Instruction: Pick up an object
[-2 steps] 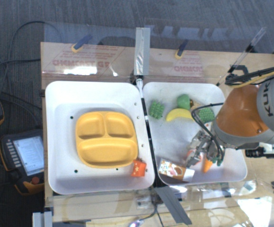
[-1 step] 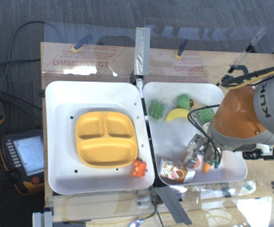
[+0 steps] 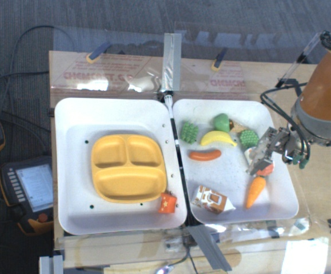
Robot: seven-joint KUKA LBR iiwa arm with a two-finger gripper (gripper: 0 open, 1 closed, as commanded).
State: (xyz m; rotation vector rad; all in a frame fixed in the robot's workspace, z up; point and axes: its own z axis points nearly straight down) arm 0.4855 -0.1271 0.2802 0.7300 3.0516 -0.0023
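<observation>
The gripper (image 3: 262, 160) hangs low at the right side of the right bin (image 3: 279, 207); whether it is open or closed cannot be told. Just below it lies a carrot (image 3: 255, 190), with a small red piece (image 3: 266, 168) right at the tool's tip. Toward the frame's centre sit a banana (image 3: 218, 138), a sausage (image 3: 204, 155), a green ball (image 3: 221, 121) and a small carton (image 3: 210, 199). The left bin (image 3: 74, 210) holds a yellow divided plate (image 3: 128, 168) and an orange block (image 3: 167, 203).
</observation>
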